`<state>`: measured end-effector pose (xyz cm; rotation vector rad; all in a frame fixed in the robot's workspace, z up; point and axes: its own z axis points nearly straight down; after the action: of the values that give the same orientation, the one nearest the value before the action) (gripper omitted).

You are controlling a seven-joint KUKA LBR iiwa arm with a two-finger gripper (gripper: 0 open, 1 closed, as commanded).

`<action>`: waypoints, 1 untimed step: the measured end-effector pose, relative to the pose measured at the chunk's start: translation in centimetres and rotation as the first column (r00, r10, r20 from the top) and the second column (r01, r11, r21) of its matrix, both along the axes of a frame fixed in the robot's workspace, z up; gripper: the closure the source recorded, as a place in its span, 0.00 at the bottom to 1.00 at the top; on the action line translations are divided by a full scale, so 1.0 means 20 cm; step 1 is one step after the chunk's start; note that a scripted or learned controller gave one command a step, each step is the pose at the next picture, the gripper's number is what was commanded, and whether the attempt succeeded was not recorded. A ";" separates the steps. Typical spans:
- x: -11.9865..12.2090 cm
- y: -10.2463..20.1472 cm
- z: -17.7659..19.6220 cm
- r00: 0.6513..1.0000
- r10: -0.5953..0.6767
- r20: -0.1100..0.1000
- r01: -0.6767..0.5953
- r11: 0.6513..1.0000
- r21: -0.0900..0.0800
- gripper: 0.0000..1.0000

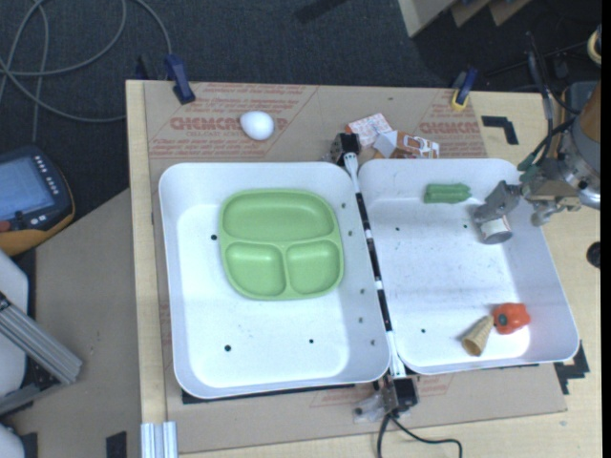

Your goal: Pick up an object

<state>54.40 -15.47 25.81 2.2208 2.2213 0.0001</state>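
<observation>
Over the right bin's far right corner: my end effector [520, 197], reaching in from the right; whether it is spread or pressed together I cannot tell.
Just beside it, toward the bin's middle: one small grey metallic cylinder [493, 227], apparently lying on the floor of the right bin [449, 284]; contact with me cannot be judged.
Same bin, far side: one green oblong object [446, 194], lying flat, apart from me.
Same bin, near right corner: one red-orange object [511, 318] touching one tan cone-shaped piece [476, 335].
Left bin [191, 332]: one green divided plate [282, 242], three compartments.
Worktop [286, 113], beyond the bins: one white egg-shaped object [256, 124]; crumpled wrappers [387, 137] near the seam between the bins.
</observation>
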 end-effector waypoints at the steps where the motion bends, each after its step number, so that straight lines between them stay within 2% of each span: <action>1: 0.02 -0.19 -0.49 1.000 -0.001 -0.002 0.001 1.000 0.000 0.00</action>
<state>54.80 -19.30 16.09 2.2227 2.2215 -0.0011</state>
